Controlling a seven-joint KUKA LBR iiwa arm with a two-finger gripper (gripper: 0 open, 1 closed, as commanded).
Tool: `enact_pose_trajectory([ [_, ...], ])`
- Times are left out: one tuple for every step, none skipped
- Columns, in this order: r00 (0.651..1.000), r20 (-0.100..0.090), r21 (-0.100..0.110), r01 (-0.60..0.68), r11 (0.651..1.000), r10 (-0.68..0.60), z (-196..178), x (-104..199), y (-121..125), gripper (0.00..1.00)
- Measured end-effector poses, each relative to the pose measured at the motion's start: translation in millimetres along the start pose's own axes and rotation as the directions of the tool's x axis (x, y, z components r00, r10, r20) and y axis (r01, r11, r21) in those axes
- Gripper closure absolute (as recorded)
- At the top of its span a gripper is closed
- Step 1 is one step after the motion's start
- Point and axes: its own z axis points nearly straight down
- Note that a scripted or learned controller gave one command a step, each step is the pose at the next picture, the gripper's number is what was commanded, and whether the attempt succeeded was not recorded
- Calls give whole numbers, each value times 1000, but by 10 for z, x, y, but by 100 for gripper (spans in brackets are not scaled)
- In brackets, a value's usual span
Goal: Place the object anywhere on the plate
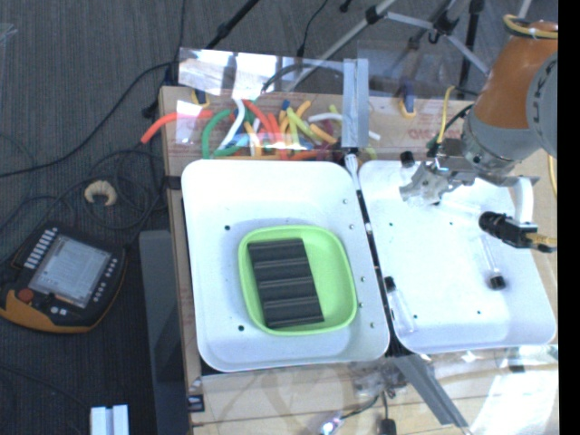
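A lime-green plate (pixel 340 275) sits in the middle of the left white bin (pixel 213 207). On it lies a dark grey ridged rectangular block (pixel 285 282), lengthwise and flat, inside the plate's rim. My gripper (pixel 424 187) hangs over the back left part of the right white bin (pixel 435 306), well apart from the plate and the block. Nothing shows between the gripper and the bin floor below it.
A small black piece (pixel 497 282) with a thin pale rod lies near the right bin's right side. Another small dark piece (pixel 390 285) sits by the divider between the bins. Coloured cables (pixel 263 127) are heaped behind the left bin.
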Motion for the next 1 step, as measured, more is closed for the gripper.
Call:
enact_pose_trajectory([
  [1000,0,-1,0,1000,0,-3,0,1,0],
])
